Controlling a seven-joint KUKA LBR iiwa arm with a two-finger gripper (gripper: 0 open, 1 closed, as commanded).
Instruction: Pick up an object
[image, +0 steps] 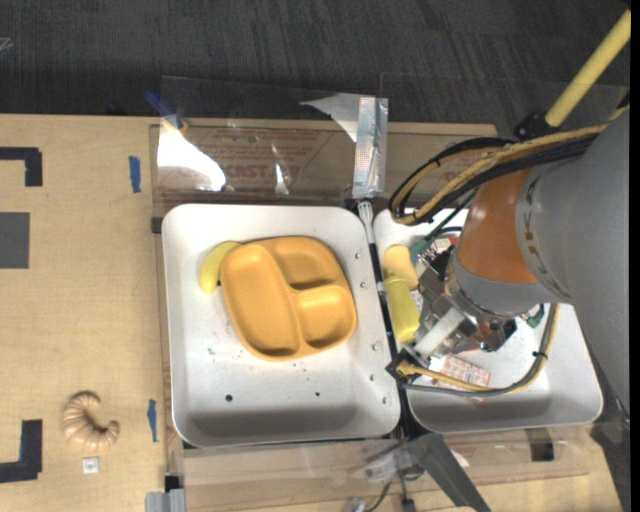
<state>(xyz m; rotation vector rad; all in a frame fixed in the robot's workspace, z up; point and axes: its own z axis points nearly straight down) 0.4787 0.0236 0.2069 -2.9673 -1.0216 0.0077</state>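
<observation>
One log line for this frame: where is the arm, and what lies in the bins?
arm: over right bin | gripper: low at its left edge, beside yellow item | left bin: orange divided tray, banana | grasp: unconfirmed

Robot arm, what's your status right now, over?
Gripper down in right bin, fingers hidden. Yellow object beside it at bin's left wall, not seen held. Orange divided tray sits in left bin.
</observation>
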